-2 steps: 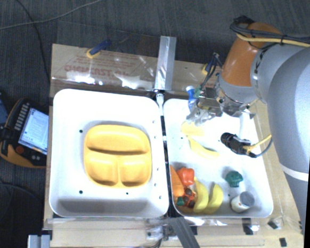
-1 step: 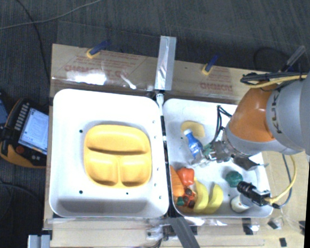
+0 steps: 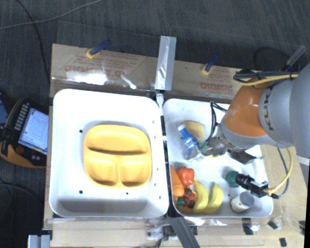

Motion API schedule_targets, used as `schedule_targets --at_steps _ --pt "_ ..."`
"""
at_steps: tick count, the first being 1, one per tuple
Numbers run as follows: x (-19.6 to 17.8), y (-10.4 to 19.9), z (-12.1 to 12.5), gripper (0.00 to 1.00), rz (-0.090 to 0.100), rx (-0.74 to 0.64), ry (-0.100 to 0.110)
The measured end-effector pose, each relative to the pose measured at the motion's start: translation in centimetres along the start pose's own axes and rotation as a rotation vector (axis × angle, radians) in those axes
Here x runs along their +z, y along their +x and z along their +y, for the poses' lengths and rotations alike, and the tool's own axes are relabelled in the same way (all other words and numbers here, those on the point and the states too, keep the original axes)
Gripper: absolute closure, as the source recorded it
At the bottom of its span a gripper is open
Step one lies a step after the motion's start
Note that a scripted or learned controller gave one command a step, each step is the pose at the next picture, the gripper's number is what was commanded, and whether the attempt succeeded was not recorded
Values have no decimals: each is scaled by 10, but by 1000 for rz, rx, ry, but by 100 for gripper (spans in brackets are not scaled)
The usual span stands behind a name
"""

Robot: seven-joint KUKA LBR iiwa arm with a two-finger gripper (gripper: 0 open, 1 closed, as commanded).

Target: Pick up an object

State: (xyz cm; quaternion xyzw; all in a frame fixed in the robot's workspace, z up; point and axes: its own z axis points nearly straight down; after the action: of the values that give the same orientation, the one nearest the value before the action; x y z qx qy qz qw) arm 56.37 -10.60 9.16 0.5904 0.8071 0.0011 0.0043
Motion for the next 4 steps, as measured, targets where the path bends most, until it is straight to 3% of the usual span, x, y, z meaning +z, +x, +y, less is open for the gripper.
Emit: schedule_targets --at_steps 1,2,3,4 --pt "1 -11 35 100 2 382 2" --pt "1 -48 37 100 0 281 -4" --pt "3 -49 36 0 -1 281 -1" --pt "0 -40 88 0 3 257 44"
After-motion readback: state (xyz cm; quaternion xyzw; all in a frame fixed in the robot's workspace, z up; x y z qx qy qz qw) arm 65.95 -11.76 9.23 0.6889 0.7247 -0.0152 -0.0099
